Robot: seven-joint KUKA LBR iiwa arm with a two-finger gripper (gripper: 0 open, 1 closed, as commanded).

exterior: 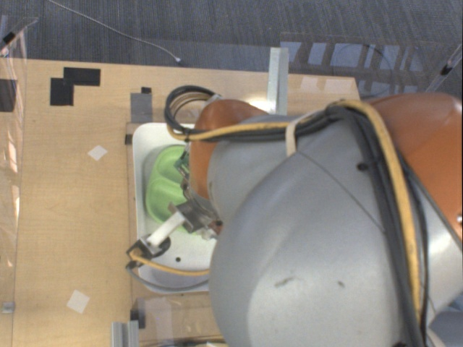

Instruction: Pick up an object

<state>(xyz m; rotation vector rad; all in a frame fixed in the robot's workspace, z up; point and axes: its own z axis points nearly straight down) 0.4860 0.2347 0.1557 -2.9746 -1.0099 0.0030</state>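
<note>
Huge grey arm (318,251) body fills the near right, orange band (427,143) above the wrist, yellow and black cables (289,127) strapped across it. Arm blocks most of the right side, so anything under it can't be read

Further in, gripper (197,215) sits low in the left white bin (139,165), metal bracket and a white tube-like part (163,233) running down-left to a black fitting (145,250). Finger spread is hidden by the wrist and hardware: can't tell if it's parted or closed, can't tell if it has anything

Green object (165,181) lies on the bin floor, upper-left part of the bin, just beside and partly under the gripper. Touching or apart: can't tell. Looks like two rounded lobes, one above the other in view

Handling guess: smooth, rounded, probably light plastic or soft rubbery toy, not fragile, could be slippery on curved faces and squirt out of a pinch. Best hold is likely across the narrower waist between the lobes, or across one lobe at its widest

Long axis runs roughly along the bin's length, near-to-far in view, slightly tilted. No clear front or back end visible, right half covered by gripper

Far back: black cable loop (189,103) past the bin edge, tan bench (65,194), black L marker (72,85)
</note>
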